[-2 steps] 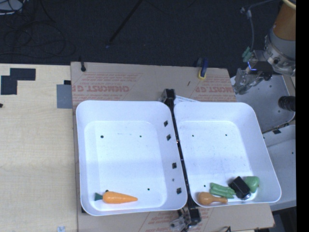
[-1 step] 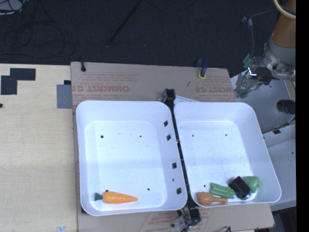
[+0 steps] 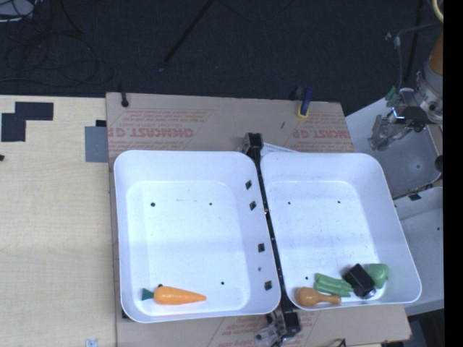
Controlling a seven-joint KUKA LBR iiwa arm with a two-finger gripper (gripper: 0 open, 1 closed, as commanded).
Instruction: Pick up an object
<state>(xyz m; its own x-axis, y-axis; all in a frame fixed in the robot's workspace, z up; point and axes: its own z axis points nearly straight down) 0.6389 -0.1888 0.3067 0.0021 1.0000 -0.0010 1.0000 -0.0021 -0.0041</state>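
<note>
An orange toy carrot (image 3: 179,295) with a green top lies at the near left corner of the left bin (image 3: 137,172). In the near right corner of the right bin (image 3: 376,168) a small pile sits together: a tan pear-shaped toy (image 3: 315,297), a green pod-like toy (image 3: 332,285), a black block (image 3: 359,280) and a light green piece (image 3: 377,272). My gripper (image 3: 385,130) hangs at the far right, outside the right bin and beyond its far right corner, well away from every object.
Both bins rest on a cardboard sheet (image 3: 217,125) with a black divider clip strip (image 3: 264,223) between them. A blue-and-yellow clamp (image 3: 304,101) holds the cardboard's far edge. A wooden table (image 3: 51,223) lies to the left.
</note>
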